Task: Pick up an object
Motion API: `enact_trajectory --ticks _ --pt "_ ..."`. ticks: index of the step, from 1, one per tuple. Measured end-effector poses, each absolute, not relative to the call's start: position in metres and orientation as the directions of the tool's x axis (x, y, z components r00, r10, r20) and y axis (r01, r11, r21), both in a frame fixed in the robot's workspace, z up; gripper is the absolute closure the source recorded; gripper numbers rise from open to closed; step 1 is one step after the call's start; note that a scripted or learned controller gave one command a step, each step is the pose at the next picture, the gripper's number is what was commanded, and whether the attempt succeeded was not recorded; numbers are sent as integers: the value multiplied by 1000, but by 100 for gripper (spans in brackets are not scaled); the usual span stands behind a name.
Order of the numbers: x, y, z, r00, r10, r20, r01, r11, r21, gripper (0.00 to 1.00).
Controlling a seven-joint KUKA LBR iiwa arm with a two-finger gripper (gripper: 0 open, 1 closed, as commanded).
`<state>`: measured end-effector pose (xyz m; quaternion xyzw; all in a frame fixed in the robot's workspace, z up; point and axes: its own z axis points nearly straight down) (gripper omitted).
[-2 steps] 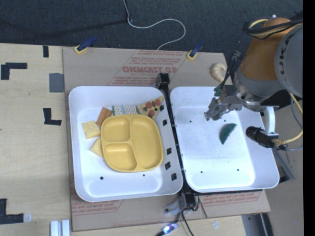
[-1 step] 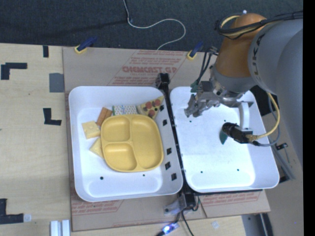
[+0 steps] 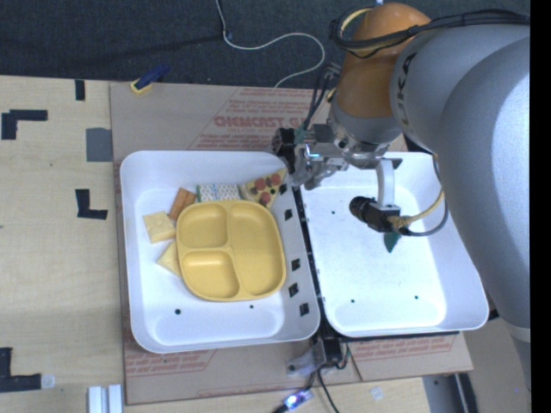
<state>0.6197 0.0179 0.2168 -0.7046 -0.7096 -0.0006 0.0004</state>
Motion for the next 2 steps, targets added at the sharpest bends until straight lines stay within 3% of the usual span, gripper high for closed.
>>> enact_trajectory --ticks 1,2 --pt "626 70 215 -6 1000 0 1000 6 -1 100" --pt "637 81 215 -2 1000 -1 1000 2 -1 100"
